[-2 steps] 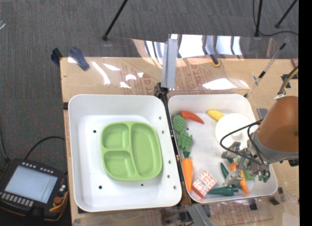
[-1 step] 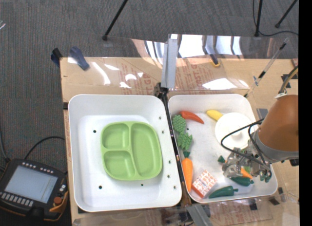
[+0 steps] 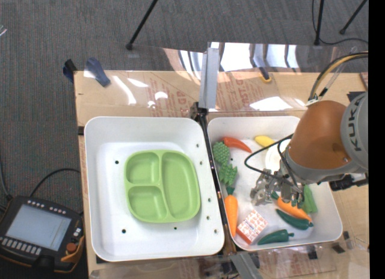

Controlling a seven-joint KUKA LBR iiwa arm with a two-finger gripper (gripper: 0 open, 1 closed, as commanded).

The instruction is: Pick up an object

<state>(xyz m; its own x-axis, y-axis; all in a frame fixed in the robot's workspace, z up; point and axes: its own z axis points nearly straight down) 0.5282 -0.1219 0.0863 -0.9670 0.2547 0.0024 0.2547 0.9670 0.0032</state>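
Claw [image 3: 274,192] low in right bin [image 3: 328,226], over toy veg; grip state can't tell. Toy carrot [image 3: 231,211] by bin's left wall, green divided plate [image 3: 162,186] in left bin.

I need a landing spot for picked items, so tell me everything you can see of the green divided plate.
The green divided plate is light green, looks like moulded plastic, rounded-rectangular, with three compartments: two smaller on the view's left, one long on the right. It lies flat, right side up, slightly rotated, on the floor of the left white bin, apart from its walls.
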